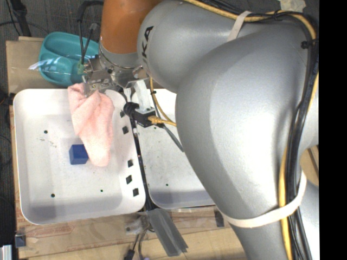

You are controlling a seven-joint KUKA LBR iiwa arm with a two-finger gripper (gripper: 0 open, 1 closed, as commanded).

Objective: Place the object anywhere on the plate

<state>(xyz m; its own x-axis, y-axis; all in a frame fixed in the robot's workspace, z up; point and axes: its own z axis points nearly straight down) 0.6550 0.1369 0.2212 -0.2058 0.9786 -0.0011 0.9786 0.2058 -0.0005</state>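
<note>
A pink cloth (93, 124) hangs in a long fold over the left bin (32, 199), its top bunched in my gripper (91, 85), which is shut on it. The cloth's lower end reaches down beside a small blue block (78, 154) lying on the bin floor. The teal plate (59, 56) sits beyond the far edge of the left bin, just up and to the left of the gripper. The orange-banded wrist (122, 20) stands directly above the gripper.
The big grey arm covers most of the right bin (168, 188). A black divider strip (135, 161) runs between the two bins. Wooden bench boards (81, 234) show along the near edge.
</note>
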